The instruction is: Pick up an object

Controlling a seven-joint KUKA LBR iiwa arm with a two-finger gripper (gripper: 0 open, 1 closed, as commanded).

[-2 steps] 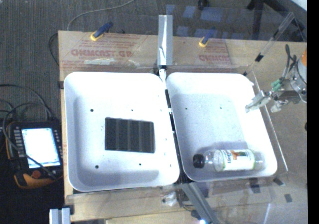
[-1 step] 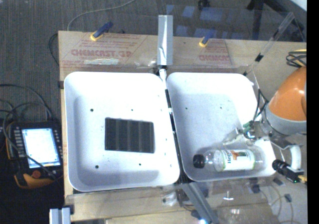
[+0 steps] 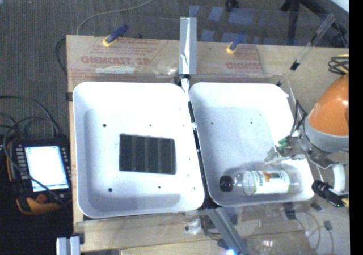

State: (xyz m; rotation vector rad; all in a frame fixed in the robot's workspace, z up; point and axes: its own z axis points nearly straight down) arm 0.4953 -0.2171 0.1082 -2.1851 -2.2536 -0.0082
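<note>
On the bench, the right bin holds a bottle.

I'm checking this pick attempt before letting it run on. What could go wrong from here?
1. The clear plastic bottle lies on its side in the right bin, so it may roll away if nudged.
2. It sits near the bin's front wall and right corner, leaving little room; the arm could strike the rim.
3. The bottle is smooth and transparent, so a grip may slip.
</note>
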